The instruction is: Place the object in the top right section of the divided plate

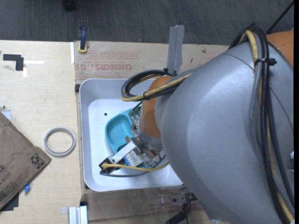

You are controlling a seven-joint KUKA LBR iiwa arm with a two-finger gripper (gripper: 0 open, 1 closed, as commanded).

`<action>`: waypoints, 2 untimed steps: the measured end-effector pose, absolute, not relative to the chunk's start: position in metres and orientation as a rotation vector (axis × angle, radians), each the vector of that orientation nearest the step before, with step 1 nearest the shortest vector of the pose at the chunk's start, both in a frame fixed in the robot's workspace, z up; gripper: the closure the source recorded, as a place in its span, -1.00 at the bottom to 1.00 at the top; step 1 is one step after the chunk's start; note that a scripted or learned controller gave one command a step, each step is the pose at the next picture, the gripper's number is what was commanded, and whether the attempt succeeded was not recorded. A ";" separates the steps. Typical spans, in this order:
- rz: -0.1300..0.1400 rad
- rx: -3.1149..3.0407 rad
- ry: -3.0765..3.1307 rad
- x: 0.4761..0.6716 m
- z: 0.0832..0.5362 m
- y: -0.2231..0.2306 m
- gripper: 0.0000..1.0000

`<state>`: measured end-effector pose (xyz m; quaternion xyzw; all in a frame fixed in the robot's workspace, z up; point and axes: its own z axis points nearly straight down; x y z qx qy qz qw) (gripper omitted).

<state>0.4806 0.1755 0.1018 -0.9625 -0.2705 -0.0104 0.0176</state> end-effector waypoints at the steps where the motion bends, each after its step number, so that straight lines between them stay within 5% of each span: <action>1: -0.034 -3.022 -0.690 0.482 0.102 0.172 1.00; 2: -0.031 -2.894 -1.104 0.493 0.102 0.153 1.00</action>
